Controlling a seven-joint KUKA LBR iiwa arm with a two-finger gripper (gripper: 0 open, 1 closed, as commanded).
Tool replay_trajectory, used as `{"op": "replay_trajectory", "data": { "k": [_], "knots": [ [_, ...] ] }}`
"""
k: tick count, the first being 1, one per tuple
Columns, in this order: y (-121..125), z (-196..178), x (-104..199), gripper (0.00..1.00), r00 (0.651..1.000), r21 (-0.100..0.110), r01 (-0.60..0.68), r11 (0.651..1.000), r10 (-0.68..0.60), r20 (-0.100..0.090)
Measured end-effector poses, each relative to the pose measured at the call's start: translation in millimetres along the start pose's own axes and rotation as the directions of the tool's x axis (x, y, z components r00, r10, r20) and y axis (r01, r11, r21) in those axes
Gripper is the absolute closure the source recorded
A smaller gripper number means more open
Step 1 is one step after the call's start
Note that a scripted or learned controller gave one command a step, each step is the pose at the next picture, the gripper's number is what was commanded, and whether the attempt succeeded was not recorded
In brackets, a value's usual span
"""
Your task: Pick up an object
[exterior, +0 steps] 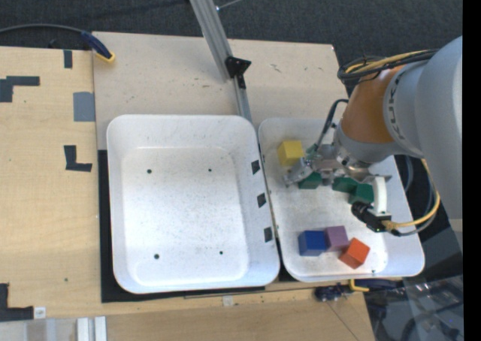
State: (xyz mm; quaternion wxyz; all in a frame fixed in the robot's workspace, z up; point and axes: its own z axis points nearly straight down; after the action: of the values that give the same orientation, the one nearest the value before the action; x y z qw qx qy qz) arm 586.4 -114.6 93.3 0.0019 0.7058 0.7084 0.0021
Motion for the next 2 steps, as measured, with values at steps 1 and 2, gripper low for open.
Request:
{"op": "replay_trajectory", "data": {
  "k": [1,2],
  "knots": [
    [-3.1,-7.7,-0.1,1.00,1.000,0.009,-0.001,1.000,0.001,-0.001],
    [5.1,-54.0,-4.3,1.00,1.000,0.003,-0.002,1.000,0.002,0.001]
  ]
}}
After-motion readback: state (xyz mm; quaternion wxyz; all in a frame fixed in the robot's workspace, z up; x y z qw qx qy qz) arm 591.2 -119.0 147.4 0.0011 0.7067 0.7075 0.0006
